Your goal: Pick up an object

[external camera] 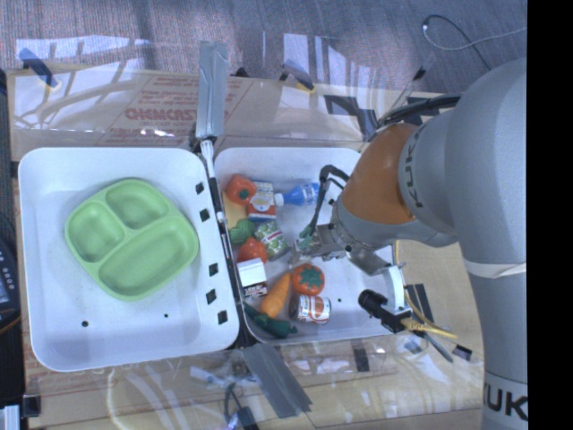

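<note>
The things to pick from sit piled in the right bin point(269, 161), crowded toward its left wall. Nearest the divider lies an orange carrot point(277, 296) with a green top, slanted toward the near corner, and just beside it a small tin can point(312, 309) lies on its side. A round red tomato point(308, 279) with a green stem sits just above the can, touching or nearly touching it. Further back there is another red-orange piece point(238, 189) next to a small carton point(261, 199), and a little bottle with a blue cap point(298, 193) lying flat. Green bits, among them a leafy piece point(241, 232), fill the middle, and a small white box point(252, 276) rests against the left wall.

The gripper point(311, 238) is down among these things, just above the tomato and near the middle of the pile; I cannot tell from here how its fingers stand or whether anything is in them. The grey arm point(466, 168) with its orange band point(380, 182) covers the bin's right half.

The pile leaves bare white floor along the far wall of the right bin and a little at the near edge by the can. The left bin point(45, 267) holds a green divided plate point(132, 236), set toward its centre, with open floor all round it. Both bins sit side by side on the tabletop point(107, 106), their inner walls touching.
</note>
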Available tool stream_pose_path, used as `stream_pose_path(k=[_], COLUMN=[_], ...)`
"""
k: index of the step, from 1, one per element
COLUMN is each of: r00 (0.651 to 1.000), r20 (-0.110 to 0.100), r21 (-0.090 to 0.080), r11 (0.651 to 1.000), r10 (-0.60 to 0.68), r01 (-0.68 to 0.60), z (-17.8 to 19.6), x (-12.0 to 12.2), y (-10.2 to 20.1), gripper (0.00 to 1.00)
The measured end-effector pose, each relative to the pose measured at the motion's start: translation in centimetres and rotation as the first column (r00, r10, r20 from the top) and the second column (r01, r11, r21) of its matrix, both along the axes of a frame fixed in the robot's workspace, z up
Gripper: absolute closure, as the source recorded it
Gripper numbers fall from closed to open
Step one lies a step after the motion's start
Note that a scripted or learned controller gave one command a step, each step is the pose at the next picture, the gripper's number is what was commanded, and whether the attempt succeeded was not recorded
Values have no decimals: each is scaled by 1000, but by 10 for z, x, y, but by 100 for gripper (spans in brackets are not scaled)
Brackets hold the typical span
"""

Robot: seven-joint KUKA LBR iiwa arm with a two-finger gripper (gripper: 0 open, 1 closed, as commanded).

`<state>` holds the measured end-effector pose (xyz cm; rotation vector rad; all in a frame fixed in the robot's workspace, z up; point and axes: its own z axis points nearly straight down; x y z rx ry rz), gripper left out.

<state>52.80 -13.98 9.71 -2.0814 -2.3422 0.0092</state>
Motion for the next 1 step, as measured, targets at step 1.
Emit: stream_pose_path(k=[1], r00=[963], r20=[5], r21=[-2], r11=[963], r10=[-270], r01=[270], z=[116], x=[-7], y=[23], gripper=[100])
